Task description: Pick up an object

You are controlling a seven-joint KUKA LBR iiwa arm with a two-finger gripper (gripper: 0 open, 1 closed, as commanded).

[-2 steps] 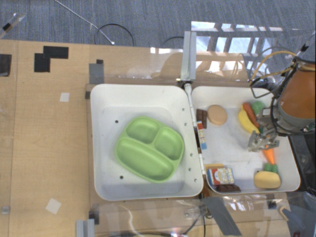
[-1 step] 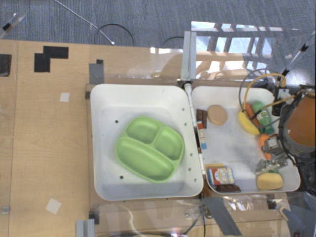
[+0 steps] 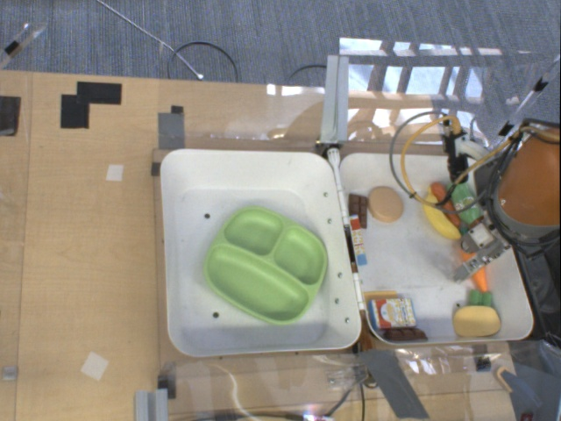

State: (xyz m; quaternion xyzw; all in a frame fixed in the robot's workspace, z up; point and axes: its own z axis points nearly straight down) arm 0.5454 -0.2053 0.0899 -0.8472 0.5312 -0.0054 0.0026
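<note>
The right bin (image 3: 412, 261) holds several toy foods. A tan round bun (image 3: 386, 204) lies beside a dark chocolate bar (image 3: 357, 209) near the bin's left wall. A yellow banana (image 3: 441, 221) and a red and green piece (image 3: 449, 196) lie further right. My gripper (image 3: 476, 251) hangs low at the bin's right side, just above an orange carrot (image 3: 480, 279) and right of the banana. A yellow lemon-like piece (image 3: 477, 320) sits in the near right corner. No object shows in the gripper's grasp.
The left bin (image 3: 188, 323) holds a green divided plate (image 3: 266, 263). A small printed box (image 3: 392, 310) and a dark bar (image 3: 403, 332) lie at the right bin's front. Yellow and black cables (image 3: 410, 152) loop over its far side. The arm's orange band (image 3: 533, 187) overhangs the right wall.
</note>
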